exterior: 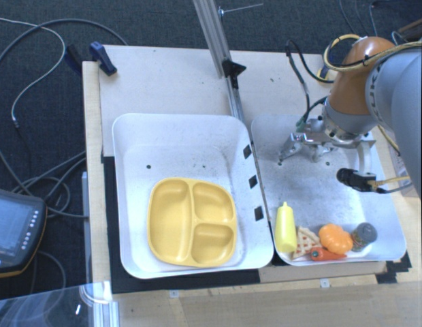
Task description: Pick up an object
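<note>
Two bins: we see a left bin (129,138) and a right bin (381,203) side by side on the tabletop (163,80), their inner walls touching along the middle.
Left bin: a yellow divided plate (192,221) lies in its near half; the far half is bare white floor.
Right bin, near edge: a yellow bottle (285,227) lies along the near-left wall, with a cracker-like piece (307,240), an orange fruit (334,238), a small red-orange piece (318,254) and a grey round object (363,235) crowded beside it in a row against the near rim.
Right bin, open room: we find the middle and far floor bare, well apart from that row.
Pincer: the pincer (313,148) hangs over the far part of the right bin, near its far wall; we cannot tell whether its fingers are wide or narrow, and we see nothing in it.
Arm: the arm (374,80) enters from the right, over the far-right corner.
</note>
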Controlling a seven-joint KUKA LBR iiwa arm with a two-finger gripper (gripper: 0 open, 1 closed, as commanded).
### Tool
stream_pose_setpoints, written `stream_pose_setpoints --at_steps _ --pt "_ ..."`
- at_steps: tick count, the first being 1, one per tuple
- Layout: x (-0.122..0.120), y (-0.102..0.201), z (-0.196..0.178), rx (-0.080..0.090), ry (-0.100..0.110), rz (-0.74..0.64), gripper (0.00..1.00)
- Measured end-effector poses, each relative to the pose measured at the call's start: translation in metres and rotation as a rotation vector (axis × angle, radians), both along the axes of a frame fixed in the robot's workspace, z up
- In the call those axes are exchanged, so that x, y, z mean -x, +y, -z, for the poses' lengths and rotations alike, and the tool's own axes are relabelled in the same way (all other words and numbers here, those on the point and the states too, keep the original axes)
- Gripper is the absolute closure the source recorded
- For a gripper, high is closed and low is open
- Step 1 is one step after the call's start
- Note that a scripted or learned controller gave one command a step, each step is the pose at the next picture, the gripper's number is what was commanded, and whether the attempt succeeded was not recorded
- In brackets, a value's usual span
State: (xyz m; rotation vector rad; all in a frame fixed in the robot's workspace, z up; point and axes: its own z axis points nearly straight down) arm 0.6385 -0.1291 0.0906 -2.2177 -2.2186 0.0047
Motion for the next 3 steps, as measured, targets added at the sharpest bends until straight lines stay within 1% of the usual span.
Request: stream_pose_setpoints --at_steps 1,2,3 --pt "-0.001 0.000 -0.014 0.000 -0.005 0.000 1.00" --pt "-0.010 -0.004 -0.076 0.003 -0.014 -0.001 1.00" --pt "-0.015 -0.008 -0.141 0.003 -0.015 -0.001 1.00"
